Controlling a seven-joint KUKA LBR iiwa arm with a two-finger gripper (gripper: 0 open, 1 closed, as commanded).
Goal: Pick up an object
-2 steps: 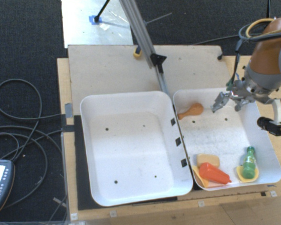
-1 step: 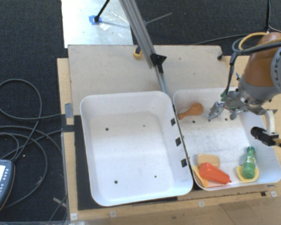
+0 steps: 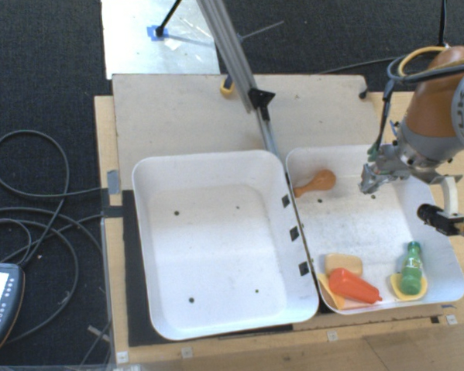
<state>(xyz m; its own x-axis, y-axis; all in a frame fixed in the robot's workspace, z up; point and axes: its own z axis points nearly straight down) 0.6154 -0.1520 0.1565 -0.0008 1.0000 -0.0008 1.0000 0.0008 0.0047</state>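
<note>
**A:** So where's the hand (image 3: 371, 180) sitting? Looks like it's over the right bin (image 3: 432, 232), up near the back wall, with the grey arm (image 3: 437, 108) coming in from the right.

**B:** Yep. Can't tell if it's wide or narrow though, it's just a small grey blob from this angle. Nothing visibly sits between its tips.

**A:** Closest thing to it is that brown pear-shaped piece (image 3: 316, 183), lying on its side just to the left of the hand, near the bin's back-left corner. Apart from the hand, not touching.

**B:** The rest is well away, along the front edge. There's an orange carrot thing (image 3: 352, 286) lying on a tan slab (image 3: 344, 263) in the front-left area, and a green bottle (image 3: 411, 269) resting on a yellow piece (image 3: 409, 289) toward the front right.

**A:** The left bin (image 3: 219, 243) sits right beside it on the bench (image 3: 174, 114), edges touching.
</note>
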